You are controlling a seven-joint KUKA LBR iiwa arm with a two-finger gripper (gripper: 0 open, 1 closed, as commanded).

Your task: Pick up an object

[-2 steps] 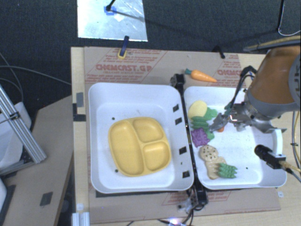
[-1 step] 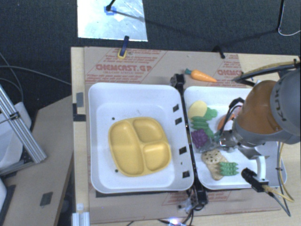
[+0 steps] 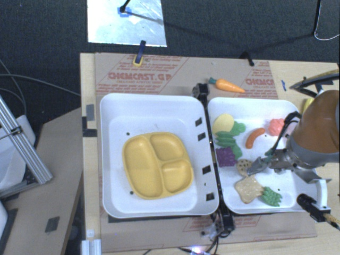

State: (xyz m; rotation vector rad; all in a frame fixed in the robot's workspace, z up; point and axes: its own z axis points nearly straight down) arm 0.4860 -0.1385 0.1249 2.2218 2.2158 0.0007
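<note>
A yellow divided tray point(image 3: 158, 164) with three compartments lies in the left white bin point(image 3: 111, 142). Both bins sit on a brown cardboard sheet point(image 3: 159, 74) printed with red lettering. A toy carrot point(image 3: 227, 85) lies on this sheet, just beyond the far rim of the right bin. A blue and yellow clip point(image 3: 139, 53) rests at the sheet's far edge. A reflective square panel point(image 3: 126, 14) lies on the dark carpet point(image 3: 42, 31) beyond the bench. An aluminium frame point(image 3: 21, 145) stands at the left.
</note>
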